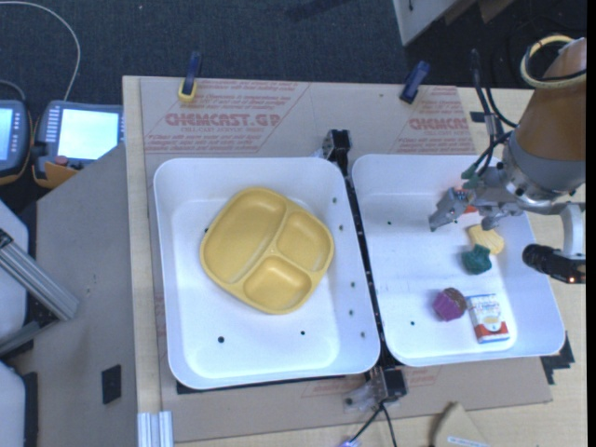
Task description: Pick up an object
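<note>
Nearest, the small carton [488, 318] is lying flat; I'm hovering my gripper [477, 214] above the yellow piece [486, 240], finger spread impossible to tell.

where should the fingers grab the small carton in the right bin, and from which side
Probably across the small carton's two long sides, coming straight down from above. It lies flat near the right bin's front edge, with the purple object close on its left, so keep that finger tight.

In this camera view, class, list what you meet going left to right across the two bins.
Yellow divided plate → purple object → teal object → small red-and-white carton.
</note>
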Tool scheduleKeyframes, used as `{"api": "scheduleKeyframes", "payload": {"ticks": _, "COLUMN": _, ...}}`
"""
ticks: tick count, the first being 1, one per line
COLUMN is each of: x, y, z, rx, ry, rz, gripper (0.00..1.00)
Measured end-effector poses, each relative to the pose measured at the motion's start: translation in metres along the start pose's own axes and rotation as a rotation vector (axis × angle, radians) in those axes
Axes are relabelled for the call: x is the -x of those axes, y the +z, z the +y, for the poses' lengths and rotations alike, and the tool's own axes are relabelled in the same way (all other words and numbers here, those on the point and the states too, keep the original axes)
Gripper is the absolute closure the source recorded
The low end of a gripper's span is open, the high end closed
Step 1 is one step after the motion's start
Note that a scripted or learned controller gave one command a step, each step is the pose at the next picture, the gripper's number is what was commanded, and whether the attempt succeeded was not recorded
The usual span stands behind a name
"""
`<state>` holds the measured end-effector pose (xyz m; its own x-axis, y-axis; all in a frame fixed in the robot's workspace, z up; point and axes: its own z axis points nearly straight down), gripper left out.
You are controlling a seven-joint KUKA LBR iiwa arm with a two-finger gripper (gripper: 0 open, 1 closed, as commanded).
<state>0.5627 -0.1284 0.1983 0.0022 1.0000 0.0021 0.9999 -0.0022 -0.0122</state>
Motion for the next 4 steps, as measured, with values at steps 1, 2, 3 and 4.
{"api": "scheduleKeyframes", "payload": {"ticks": 1, "x": 0.000, "y": -0.006, "z": 0.003, "rx": 0.012, "ry": -0.003, "rz": -0.002, "gripper": 0.00}}
{"api": "scheduleKeyframes", "payload": {"ticks": 2, "x": -0.001, "y": 0.057, "z": -0.002, "rx": 0.004, "ry": -0.001, "rz": 0.000, "gripper": 0.00}}
{"api": "scheduleKeyframes", "payload": {"ticks": 3, "x": -0.002, "y": 0.110, "z": -0.003, "rx": 0.004, "ry": -0.001, "rz": 0.000, "gripper": 0.00}}
{"api": "scheduleKeyframes", "payload": {"ticks": 4, "x": -0.001, "y": 0.096, "z": -0.001, "rx": 0.013, "ry": -0.001, "rz": -0.002, "gripper": 1.00}}
